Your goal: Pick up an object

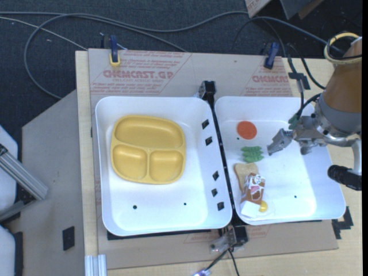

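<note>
The right bin (299, 197) holds an orange-red disc (247, 130) near its back left, a small green piece (251, 153) just in front of that, and a tan item with a red and white packet (252, 190) along the left wall toward the front. My gripper (280, 141) hangs over the bin's middle, to the right of the green piece and the disc. I see nothing between its fingers, and its grey tip points left.
The left bin (195, 206) carries a yellow three-compartment tray (148, 149). A black clip-studded divider (214, 154) separates the bins. Blue clamps (114, 48) (271, 53) pin the board at the back. Cables trail over the dark floor behind.
</note>
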Available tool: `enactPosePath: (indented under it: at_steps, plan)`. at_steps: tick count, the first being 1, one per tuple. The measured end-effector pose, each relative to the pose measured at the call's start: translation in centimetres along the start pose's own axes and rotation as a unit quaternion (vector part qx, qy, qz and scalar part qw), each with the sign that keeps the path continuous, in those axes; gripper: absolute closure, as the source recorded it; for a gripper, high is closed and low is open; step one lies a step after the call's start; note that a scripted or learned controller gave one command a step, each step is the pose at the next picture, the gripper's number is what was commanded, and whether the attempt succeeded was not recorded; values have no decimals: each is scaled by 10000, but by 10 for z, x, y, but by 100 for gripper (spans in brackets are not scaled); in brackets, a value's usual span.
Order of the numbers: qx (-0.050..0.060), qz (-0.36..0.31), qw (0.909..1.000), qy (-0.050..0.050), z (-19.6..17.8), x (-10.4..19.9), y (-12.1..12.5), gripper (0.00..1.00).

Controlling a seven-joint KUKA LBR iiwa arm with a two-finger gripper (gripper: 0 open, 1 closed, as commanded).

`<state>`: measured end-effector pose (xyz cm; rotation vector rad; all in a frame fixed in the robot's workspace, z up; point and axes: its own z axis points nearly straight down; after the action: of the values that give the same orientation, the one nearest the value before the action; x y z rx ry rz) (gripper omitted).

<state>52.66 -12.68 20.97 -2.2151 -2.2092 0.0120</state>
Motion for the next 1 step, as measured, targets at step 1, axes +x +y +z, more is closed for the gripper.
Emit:
enactPosePath:
  at_steps: [1]
  plan:
    - [-65,-15,10000,-11,-6,0,3,0]
